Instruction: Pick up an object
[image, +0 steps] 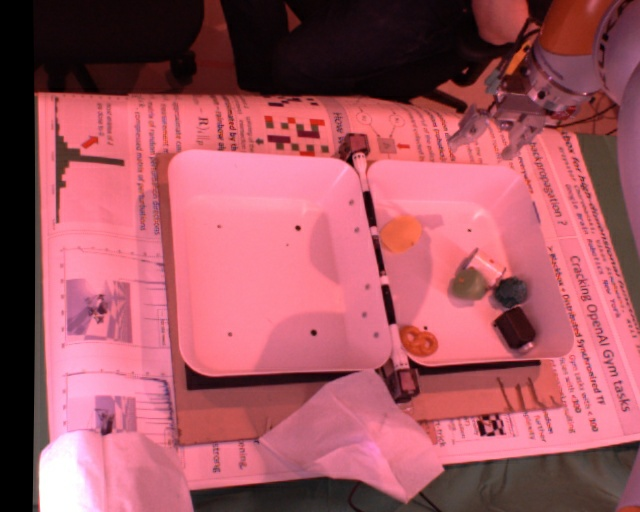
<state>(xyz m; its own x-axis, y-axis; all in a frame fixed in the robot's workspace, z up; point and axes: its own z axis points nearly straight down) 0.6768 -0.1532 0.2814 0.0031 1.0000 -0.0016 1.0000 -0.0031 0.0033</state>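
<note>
My gripper (494, 133) hangs high over the far edge of the right bin (470, 185), its two fingers spread apart with nothing between them. Below it in that bin lie an orange round fruit-like object (401, 234), a green object with a white handle (469, 284), a dark teal lump (511, 292), a dark brown block (515, 327) and an orange pretzel-shaped ring (419, 341). The gripper is well apart from all of them.
The left bin (270, 265) sits beside the right one, with a black-and-white striped bar (377, 270) between them. Printed posters cover the bench. Crumpled white tissues (350, 435) lie at the front. A dark chair stands behind the bench.
</note>
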